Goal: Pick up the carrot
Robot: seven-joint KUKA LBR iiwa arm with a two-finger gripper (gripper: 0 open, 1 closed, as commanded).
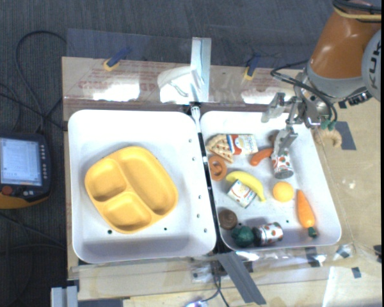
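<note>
Gripper fingers (pixel 285 147) of the grey two-finger tool are seen reaching down over the upper part of the right-hand shallow white bin (pixel 328 204), just above a small red-and-white can (pixel 282 165); whether the fingers are apart or together cannot be told, and nothing is seen between them. The orange plastic carrot with a green stub (pixel 305 211) is found lower in the same bin, against its right wall, apart from the tool. From the gripper it lies toward the bottom of the view and slightly to the right. Its long axis runs nearly up and down the view, green end lowest. A round yellow-orange fruit (pixel 283 191) sits just beside its upper end, between it and the tool.
</note>
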